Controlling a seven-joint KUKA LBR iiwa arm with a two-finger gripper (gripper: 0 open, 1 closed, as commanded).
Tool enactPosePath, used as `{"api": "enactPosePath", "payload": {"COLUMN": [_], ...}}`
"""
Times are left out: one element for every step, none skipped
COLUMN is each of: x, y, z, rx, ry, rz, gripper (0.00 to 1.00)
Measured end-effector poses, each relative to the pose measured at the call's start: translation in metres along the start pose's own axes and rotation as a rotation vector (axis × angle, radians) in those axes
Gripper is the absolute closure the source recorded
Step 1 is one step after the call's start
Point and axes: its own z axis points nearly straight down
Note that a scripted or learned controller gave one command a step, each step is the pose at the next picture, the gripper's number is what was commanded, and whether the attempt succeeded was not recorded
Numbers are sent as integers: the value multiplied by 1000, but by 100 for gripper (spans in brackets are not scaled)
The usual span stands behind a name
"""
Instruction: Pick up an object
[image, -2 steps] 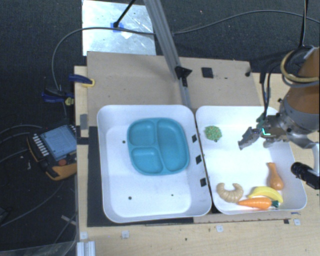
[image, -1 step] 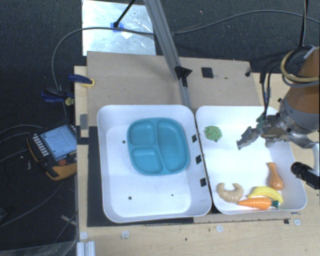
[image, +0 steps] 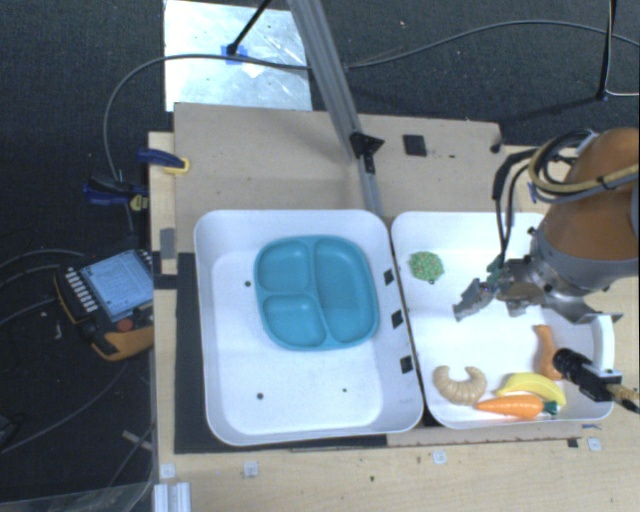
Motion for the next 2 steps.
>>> {"api": "enactPosePath", "payload": {"x": [-1, 1], "y": [10, 20], "z": [48, 100], "rx": [-1, 1], "ry": [0, 0], "rz": [1, 0], "gripper": [0, 0]}}
